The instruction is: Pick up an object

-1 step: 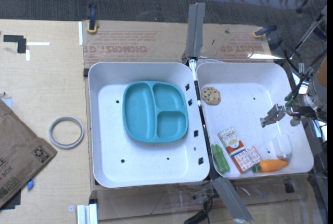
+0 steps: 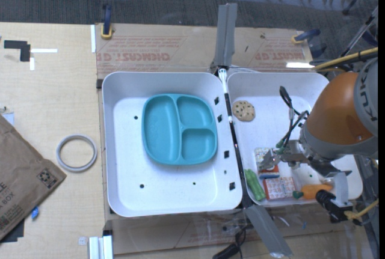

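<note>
My claw [image 2: 272,158] low in right bin [image 2: 264,80], over small toys near front edge, ready to grab. Can't tell if claw open. Cookie [image 2: 243,110] sits near back.

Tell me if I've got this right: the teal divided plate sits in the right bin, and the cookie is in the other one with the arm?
Not quite. The camera view shows the teal divided plate in the left bin; the cookie lies in the right bin, where the arm reaches.
</note>
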Robot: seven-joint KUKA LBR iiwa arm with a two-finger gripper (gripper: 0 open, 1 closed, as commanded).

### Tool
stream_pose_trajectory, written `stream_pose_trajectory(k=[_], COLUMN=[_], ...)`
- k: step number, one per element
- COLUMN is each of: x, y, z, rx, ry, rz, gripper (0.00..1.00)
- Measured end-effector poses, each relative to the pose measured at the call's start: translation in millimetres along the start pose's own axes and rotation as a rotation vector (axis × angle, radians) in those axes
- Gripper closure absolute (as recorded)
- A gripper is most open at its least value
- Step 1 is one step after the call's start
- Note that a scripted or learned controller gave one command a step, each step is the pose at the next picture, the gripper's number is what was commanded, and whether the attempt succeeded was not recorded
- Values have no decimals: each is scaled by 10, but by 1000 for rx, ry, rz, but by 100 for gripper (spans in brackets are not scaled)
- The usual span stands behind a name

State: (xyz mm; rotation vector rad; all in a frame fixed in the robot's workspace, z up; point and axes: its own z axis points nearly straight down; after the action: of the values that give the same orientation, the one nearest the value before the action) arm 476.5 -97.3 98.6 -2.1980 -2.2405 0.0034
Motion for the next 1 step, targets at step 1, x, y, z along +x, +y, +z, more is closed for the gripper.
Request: stream_pose_trajectory(k=[1], x=[32], y=[0], z=[77], rx=[0], ry=[0], rz=[37], gripper=[0])
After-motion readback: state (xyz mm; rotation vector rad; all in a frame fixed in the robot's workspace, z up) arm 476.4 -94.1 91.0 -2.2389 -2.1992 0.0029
